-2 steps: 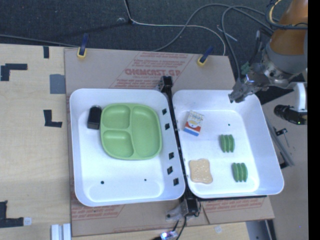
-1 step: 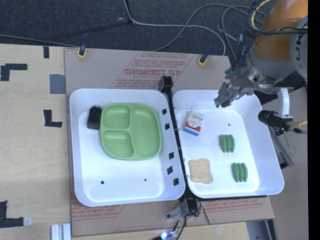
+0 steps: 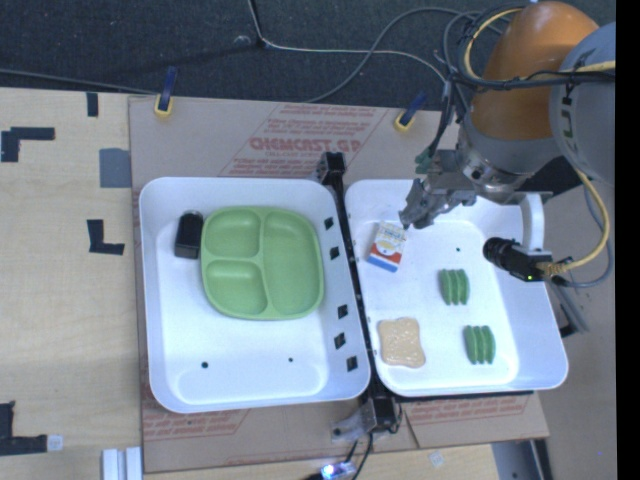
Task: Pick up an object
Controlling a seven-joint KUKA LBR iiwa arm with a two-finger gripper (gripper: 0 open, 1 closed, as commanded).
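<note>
Two shallow white bins sit side by side on the counter. The left bin holds a green divided plate with a small black block just beside its left edge. The right bin holds a small carton (white, with red and blue print) near its upper left, a slice of toast below it, and two green ridged pieces, one mid-bin and another lower right. The arm's tool hangs over the right bin just above and to the right of the carton; how far it is open cannot be told, and nothing is seen in it.
</note>
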